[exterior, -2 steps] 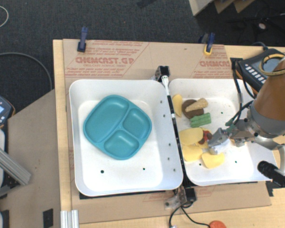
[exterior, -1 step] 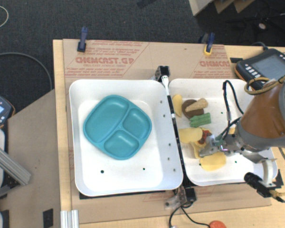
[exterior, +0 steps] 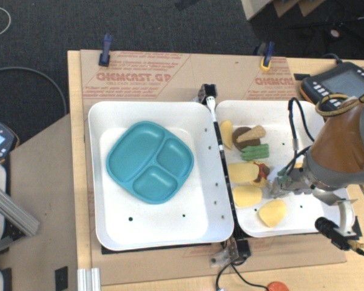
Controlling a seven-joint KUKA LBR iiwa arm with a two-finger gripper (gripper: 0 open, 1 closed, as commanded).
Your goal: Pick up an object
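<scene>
In the right bin, smooth pale-yellow wedges lie nearest, just beside the tool; whether it is spread or pinching, I cannot tell. Beyond sit a green ridged piece and a brown chunk. A glossy teal sectioned plate fills the left bin.

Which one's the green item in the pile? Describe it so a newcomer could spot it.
Start at the right bin, the one the arm reaches into. Along its left side lies a cluster of toy food pieces; the green piece sits in the upper part, just below the brown-and-tan piece. It is the only green thing there; its neighbours are yellow or brown.
</scene>
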